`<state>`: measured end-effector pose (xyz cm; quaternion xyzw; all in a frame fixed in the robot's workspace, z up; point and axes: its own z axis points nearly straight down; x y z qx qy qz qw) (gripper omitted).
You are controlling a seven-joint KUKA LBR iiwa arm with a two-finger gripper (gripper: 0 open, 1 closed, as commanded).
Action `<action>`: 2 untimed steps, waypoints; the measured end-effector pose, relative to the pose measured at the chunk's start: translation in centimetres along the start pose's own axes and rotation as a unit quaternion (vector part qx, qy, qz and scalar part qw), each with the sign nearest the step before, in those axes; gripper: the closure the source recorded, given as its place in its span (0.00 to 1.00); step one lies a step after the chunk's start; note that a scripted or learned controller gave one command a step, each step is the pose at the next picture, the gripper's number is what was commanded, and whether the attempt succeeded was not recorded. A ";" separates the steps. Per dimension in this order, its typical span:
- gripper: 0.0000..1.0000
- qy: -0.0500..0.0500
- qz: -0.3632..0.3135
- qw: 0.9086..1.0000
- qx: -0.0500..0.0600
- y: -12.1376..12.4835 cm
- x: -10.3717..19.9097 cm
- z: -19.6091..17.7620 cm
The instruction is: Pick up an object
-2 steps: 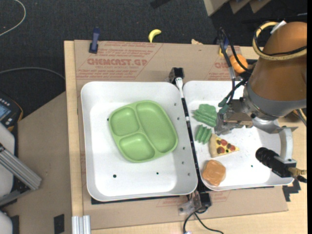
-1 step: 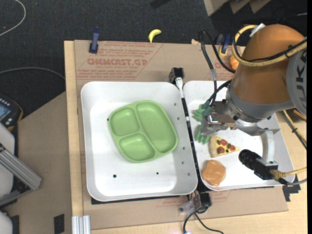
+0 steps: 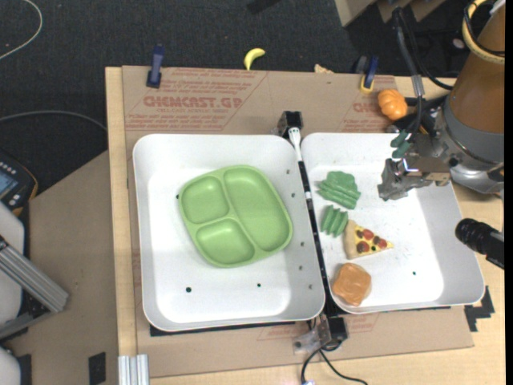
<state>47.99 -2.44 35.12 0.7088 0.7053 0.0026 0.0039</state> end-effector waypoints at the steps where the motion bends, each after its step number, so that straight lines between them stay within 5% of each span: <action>1: 1.00 0.002 -0.005 1.000 0.008 -0.2 4.7 4.7; 2: 1.00 0.002 -0.005 1.000 0.007 -0.2 8.6 5.6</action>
